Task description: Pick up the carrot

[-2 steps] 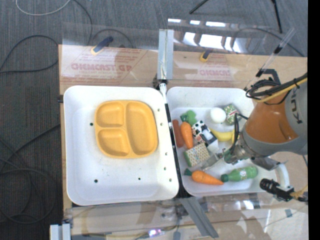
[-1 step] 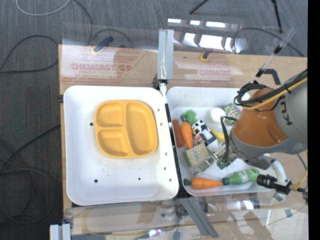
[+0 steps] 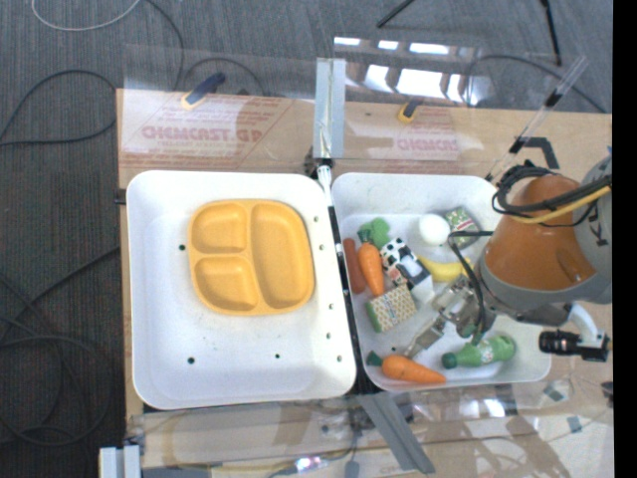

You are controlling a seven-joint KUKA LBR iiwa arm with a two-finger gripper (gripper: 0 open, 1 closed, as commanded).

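Arm (image 3: 547, 242) reaches in from the right, orange band over the right bin (image 3: 348, 197). Gripper (image 3: 430, 335) hangs low inside that bin, metal fingers (image 3: 423, 342) slanting down and left; jaws seem slightly parted with nothing between them, though glare on the metal makes that hard to confirm. Two carrots here. One carrot (image 3: 412, 369) lies flat just below and left of the fingertips, near the bin's front wall, stem end to the left, close to the jaws but apart from them. Second carrot (image 3: 370, 268) sits farther up and left of the jaws, lying along the bin's left wall beside a reddish piece (image 3: 354, 264). Patterned box (image 3: 391, 308) just left of the jaws. Green bottle (image 3: 481, 353) to their right, lying on its side. Banana (image 3: 443, 268), white ball (image 3: 433, 229) and a black-and-white cow (image 3: 396, 254) above the jaws, toward the bin's back. Left bin (image 3: 159, 366), well away from the jaws, carries a yellow tray (image 3: 252, 256) with three sections.
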